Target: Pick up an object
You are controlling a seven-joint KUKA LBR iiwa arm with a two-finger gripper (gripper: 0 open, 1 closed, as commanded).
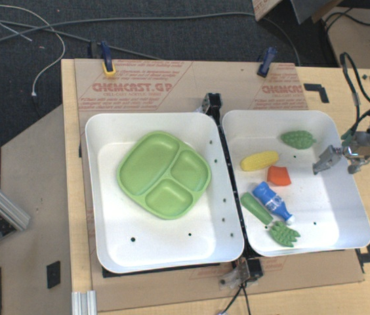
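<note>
Five smooth plastic toys lie left of the gripper (334, 157).
Jaws' state unclear; flat orange block (278, 176) nearest.

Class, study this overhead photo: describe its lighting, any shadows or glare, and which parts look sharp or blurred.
Camera view: even, soft lighting; the green plate casts a faint shadow on the left bin; the white bins look bright, without harsh glare; the toys in the right bin are fairly sharp; the gripper at the right edge looks slightly blurred.
</note>
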